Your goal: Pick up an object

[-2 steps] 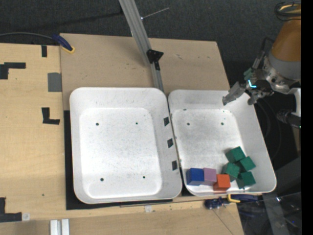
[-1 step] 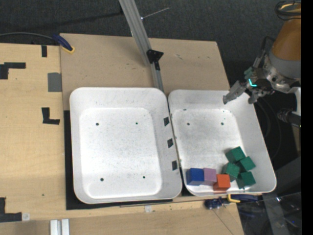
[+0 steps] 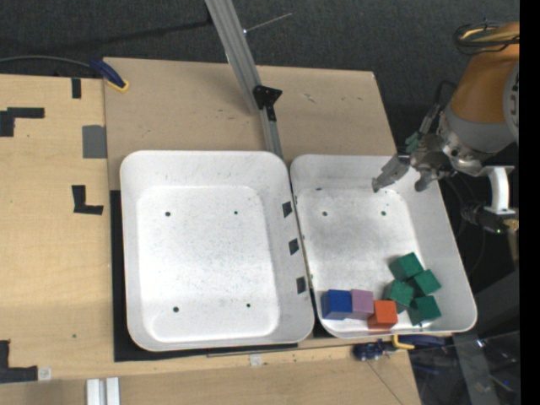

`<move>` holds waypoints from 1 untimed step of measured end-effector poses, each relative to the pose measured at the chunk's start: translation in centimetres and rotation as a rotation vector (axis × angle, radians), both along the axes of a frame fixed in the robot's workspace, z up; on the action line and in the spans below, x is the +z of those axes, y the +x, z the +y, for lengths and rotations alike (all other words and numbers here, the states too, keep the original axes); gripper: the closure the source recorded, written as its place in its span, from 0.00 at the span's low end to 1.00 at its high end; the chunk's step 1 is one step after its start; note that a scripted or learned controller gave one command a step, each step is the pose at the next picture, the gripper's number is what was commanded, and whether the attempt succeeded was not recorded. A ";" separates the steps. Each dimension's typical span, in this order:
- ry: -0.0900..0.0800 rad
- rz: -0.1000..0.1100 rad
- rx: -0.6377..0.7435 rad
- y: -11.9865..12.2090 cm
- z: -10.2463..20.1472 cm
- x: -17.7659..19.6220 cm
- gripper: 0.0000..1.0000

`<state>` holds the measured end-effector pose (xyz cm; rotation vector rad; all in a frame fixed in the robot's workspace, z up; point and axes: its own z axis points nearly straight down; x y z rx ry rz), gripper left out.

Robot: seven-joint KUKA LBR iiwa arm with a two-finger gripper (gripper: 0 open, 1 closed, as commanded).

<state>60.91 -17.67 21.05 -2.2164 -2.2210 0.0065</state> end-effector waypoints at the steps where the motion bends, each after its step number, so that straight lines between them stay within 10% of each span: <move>1: 0.001 0.002 0.000 -0.3 0.7 -6.3 0.00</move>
